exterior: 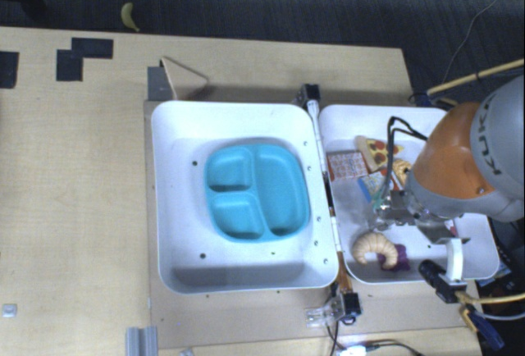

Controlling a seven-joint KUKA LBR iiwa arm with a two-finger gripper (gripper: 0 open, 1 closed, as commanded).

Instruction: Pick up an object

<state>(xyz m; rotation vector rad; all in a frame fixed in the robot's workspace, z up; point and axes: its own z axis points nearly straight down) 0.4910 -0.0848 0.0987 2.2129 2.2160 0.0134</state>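
Note:
The right white bin (344, 126) holds several small items: a tan croissant (373, 247) near its front, a purple piece (401, 256) beside the croissant, a pizza-slice toy (377, 149) at the back, and a pink-and-white packet (347, 165). The arm with its orange band (453, 159) hangs over this bin. The gripper (385, 213) points down just behind the croissant, above the bin floor, mostly hidden by the wrist. Nothing shows between its fingers.
The left white bin (176, 182) holds a blue three-compartment tray (256, 191). A black divider bar (316, 133) runs between the bins. Black tape marks (82, 57) lie on the wooden bench at the back left. Cables trail at the front right.

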